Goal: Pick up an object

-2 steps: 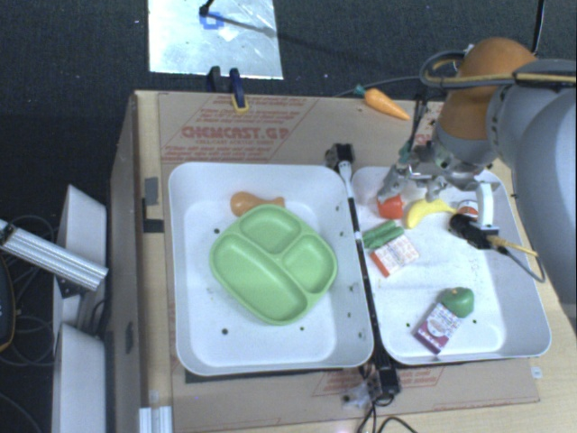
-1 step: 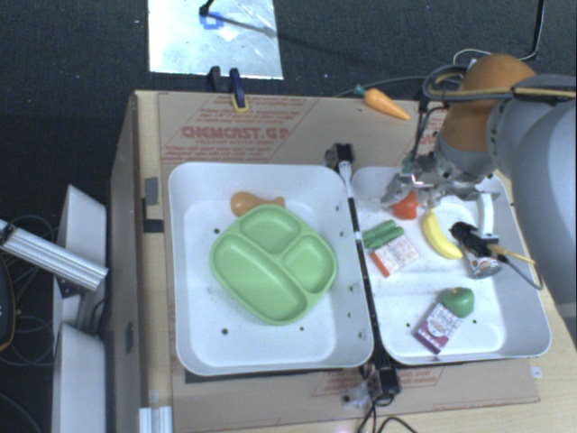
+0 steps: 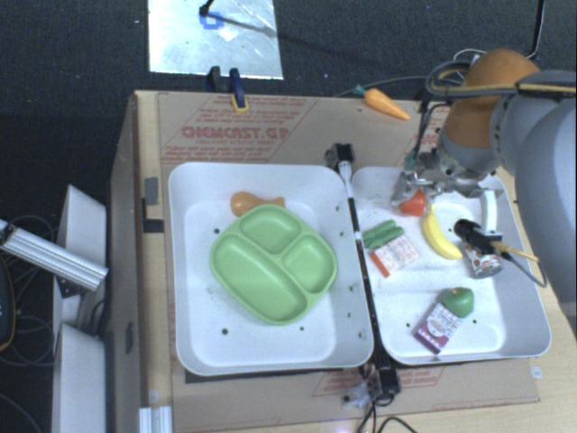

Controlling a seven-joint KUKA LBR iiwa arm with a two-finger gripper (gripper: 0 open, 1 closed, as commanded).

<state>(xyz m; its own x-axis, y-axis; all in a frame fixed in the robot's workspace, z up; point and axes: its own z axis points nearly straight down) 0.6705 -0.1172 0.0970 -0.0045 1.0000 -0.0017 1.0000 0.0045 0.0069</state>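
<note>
My gripper [image 3: 413,188] is low over the far left part of the right bin [image 3: 523,332], directly above a small red object [image 3: 414,207] and very close to it. Whether it touches that object cannot be made out. A yellow banana [image 3: 440,235] lies just to the right of the red object. Nearer the bin's left wall are a green pod [image 3: 383,234] and a red-and-white packet [image 3: 395,255]. Toward the front lie a green fruit [image 3: 459,301] and a purple packet [image 3: 436,327].
The left bin [image 3: 194,332] holds a green divided plate [image 3: 273,262] and an orange object [image 3: 250,203] behind it. An orange carrot [image 3: 386,103] lies on the bench beyond the bins. A divider rail [image 3: 359,260] separates the two bins.
</note>
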